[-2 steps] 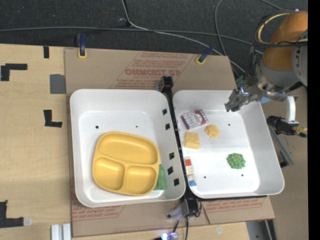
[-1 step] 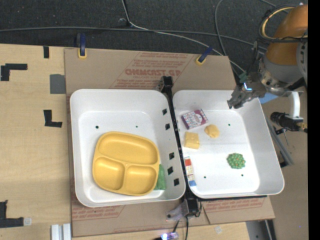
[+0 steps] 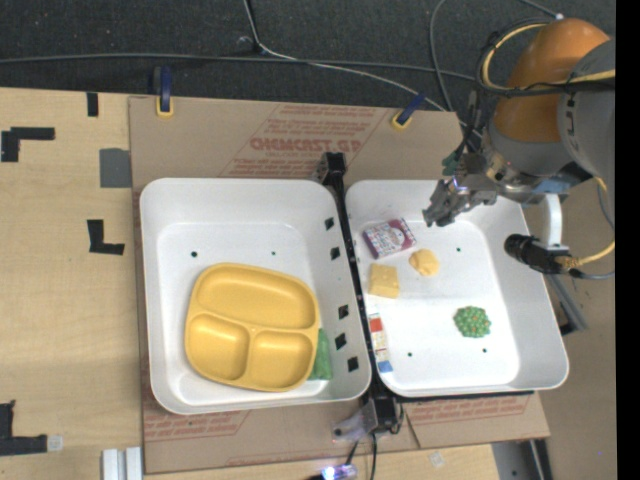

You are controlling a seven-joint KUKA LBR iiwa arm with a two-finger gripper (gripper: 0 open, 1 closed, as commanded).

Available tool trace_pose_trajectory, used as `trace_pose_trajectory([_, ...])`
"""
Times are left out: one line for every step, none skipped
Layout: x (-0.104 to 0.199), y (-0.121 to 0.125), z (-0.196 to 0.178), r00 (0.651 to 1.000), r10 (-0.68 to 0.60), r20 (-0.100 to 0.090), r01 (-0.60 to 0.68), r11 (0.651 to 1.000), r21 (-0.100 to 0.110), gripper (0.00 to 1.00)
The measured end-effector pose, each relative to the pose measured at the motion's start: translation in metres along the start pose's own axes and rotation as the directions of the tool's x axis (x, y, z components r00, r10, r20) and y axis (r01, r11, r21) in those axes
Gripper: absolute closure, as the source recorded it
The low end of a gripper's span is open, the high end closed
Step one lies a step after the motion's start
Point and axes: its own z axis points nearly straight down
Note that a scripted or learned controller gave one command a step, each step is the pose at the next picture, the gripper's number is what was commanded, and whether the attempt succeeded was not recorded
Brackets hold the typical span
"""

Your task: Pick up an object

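The dark two-finger gripper [image 3: 441, 211] hung above the right white bin [image 3: 535, 338], holding nothing; I couldn't tell its spread. Just below lay a small purple foil packet [image 3: 388, 236] and a yellow lump [image 3: 425, 262], close enough that a descent might clip both.

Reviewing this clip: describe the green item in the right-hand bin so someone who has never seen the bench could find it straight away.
Start at the right bin, the one nearer the arm. On its floor, toward the near right part, lies a small round green lump with a bumpy surface. It sits apart from the yellow pieces and purple packet farther left, the one green thing in that bin.
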Motion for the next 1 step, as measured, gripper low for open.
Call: trace_pose_trajectory([0.0518,-0.0240,0.0013,1.000,0.000,0.000,0.000,1.000,0.000,1.00])
